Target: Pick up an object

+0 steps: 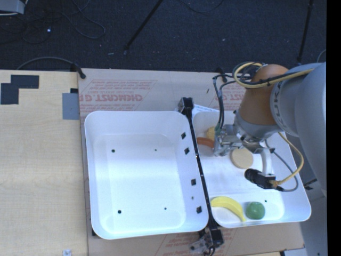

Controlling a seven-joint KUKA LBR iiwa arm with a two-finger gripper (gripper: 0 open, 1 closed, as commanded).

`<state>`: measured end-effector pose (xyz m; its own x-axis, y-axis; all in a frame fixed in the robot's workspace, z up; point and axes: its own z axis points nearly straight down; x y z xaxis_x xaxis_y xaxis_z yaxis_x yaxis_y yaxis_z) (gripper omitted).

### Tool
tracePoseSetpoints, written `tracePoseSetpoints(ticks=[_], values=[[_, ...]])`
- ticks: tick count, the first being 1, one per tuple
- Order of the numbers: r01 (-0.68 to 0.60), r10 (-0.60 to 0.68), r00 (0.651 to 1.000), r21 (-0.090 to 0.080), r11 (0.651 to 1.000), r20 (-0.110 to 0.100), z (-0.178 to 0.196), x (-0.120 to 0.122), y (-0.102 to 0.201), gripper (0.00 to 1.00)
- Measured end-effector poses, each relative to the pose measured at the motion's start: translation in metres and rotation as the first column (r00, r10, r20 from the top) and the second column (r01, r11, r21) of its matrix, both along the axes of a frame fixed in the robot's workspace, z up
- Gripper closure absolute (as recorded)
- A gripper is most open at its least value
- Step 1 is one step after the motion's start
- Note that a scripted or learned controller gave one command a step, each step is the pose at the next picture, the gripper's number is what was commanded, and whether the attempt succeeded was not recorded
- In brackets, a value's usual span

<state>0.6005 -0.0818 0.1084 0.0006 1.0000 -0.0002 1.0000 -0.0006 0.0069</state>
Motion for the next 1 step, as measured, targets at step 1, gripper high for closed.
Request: tracePoseSetpoints(ticks=[1], values=[[0.002,-0.002,1.0,0.0,1.0,-0.001,-0.0005,-0.0003,-0.0002,0.0]])
